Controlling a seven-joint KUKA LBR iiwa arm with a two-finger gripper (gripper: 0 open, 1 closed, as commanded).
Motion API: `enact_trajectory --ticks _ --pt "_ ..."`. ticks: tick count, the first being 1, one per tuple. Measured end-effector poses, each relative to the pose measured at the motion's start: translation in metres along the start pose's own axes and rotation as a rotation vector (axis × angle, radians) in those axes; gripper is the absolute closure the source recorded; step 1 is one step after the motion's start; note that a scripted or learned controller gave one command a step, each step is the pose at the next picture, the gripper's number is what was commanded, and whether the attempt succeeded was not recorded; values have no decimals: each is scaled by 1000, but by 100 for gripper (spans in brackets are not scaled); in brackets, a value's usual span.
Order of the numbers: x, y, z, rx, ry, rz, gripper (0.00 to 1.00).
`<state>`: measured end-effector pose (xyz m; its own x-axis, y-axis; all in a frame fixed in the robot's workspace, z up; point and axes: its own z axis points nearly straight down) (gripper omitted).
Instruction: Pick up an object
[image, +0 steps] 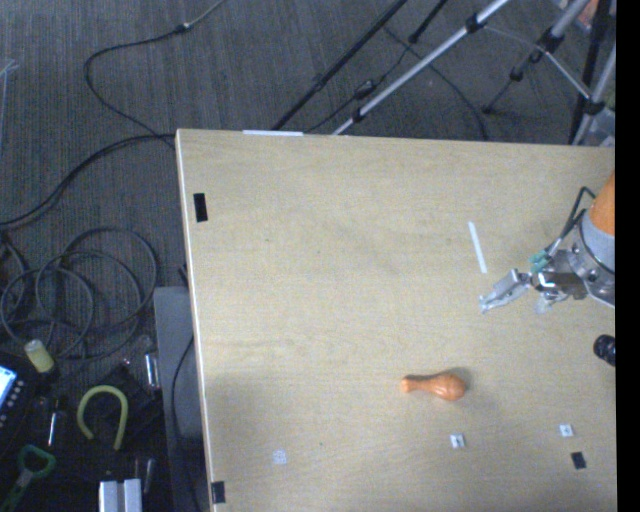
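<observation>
An orange pear-shaped object (436, 386) lies on its side on the pale wooden benchtop (330, 260), its narrow end pointing left. My gripper (520, 299) reaches in from the right edge, above and to the right of the orange object and well apart from it. Its two silver fingers stand open with nothing between them. One fingertip (493, 299) points left over the bare wood.
A thin white stick (478, 247) lies just up and left of the gripper. Small black and white markers (457, 440) dot the bench near its front right. Cables and tools (100, 410) lie on the floor past the bench's left edge.
</observation>
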<state>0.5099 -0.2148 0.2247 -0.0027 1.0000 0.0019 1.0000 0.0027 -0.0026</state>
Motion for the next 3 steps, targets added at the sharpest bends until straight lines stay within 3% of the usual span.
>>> enact_trajectory --ticks 1,2,3 --pt "1 50 19 -1 0 20 0" --pt "4 112 124 0 -4 -45 0" --pt "8 159 138 -2 -6 -183 0"
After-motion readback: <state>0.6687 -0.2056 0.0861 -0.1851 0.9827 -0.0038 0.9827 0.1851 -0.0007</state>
